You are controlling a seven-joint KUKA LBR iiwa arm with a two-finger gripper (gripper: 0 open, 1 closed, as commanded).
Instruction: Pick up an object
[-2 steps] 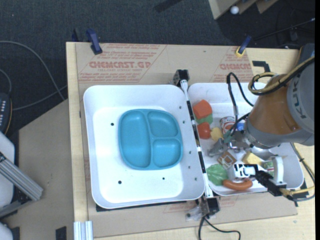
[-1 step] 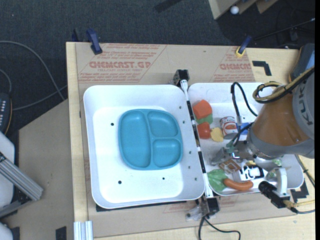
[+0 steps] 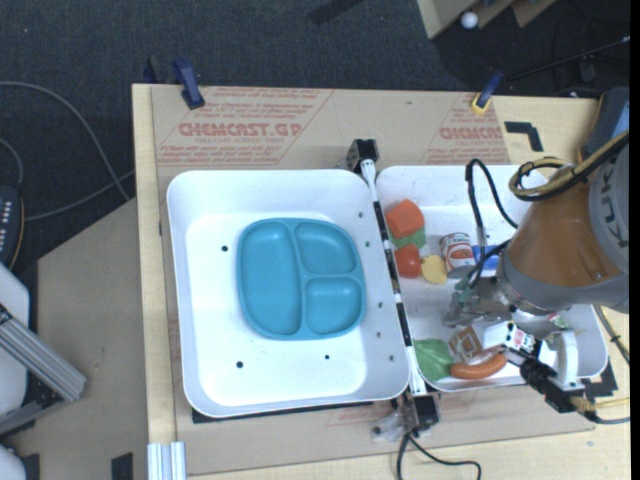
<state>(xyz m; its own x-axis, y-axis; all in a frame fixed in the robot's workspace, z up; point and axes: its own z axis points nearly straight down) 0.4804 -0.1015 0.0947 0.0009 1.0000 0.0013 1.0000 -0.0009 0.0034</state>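
Though glare-blurred, bins [image 3: 200, 268] on bench [image 3: 150, 168].

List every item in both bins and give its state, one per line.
Blue divided plate: flat in the left bin, nothing on it.
Orange block: loose, right bin.
Red ball: loose, beside yellow piece.
Small can: lying loose.
Hot dog: lying at the front edge.
Gripper: low in the right bin.

Grey KUKA arm with that orange band

The arm [image 3: 600, 208] is a fat rounded grey body with a wide orange-brown band, black cables looping off it, one yellowish loop up top, and a cluttered metal-and-white wrist end with small black bits.
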